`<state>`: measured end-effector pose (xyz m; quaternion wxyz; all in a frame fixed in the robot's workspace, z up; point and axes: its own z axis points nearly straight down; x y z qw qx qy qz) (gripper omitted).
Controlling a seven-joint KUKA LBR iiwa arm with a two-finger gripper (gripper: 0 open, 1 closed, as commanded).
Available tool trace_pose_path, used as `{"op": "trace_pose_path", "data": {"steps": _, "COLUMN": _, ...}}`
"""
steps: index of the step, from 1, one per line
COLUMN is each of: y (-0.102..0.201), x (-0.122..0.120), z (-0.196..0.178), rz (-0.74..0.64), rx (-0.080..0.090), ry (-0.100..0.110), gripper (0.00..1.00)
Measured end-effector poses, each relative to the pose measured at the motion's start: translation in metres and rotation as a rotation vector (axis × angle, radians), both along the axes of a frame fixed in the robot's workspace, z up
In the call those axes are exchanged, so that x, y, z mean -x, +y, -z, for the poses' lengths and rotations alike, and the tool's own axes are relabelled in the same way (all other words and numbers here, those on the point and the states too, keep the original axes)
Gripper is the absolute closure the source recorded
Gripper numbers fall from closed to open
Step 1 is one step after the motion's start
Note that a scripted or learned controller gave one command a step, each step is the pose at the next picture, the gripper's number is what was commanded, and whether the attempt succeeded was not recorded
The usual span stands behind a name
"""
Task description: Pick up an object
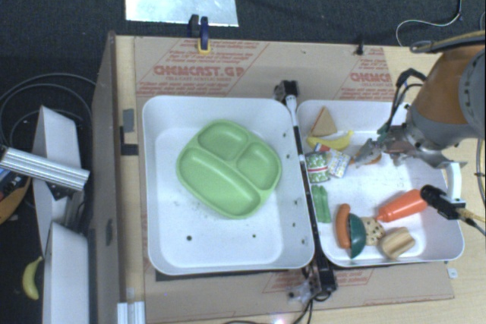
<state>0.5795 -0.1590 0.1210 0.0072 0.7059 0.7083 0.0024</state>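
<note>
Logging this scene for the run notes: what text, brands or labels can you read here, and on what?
"CHEMCAST GP", red print on the brown board behind the left bin.
The same red print at the board's right, upside down, partly cut off by the arm.
Fainter red lines under both prints: too small to read.
Can in the right bin: its label is too blurred to read.

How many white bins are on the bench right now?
2. The left bin holds a green divided plate. The right bin holds the small toy items, with the gripper above its upper part.
</note>
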Motion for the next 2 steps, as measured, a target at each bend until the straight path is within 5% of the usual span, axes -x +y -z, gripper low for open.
{"op": "trace_pose_path", "data": {"steps": 1, "y": -0.018, "x": 0.053, "z": -0.063, "rz": 0.006, "rx": -0.004, "ry": 0.009, "gripper": 0.00}}
{"op": "trace_pose_path", "data": {"steps": 2, "y": -0.027, "x": 0.095, "z": -0.022, "rz": 0.005, "rx": -0.008, "ry": 0.018, "gripper": 0.00}}
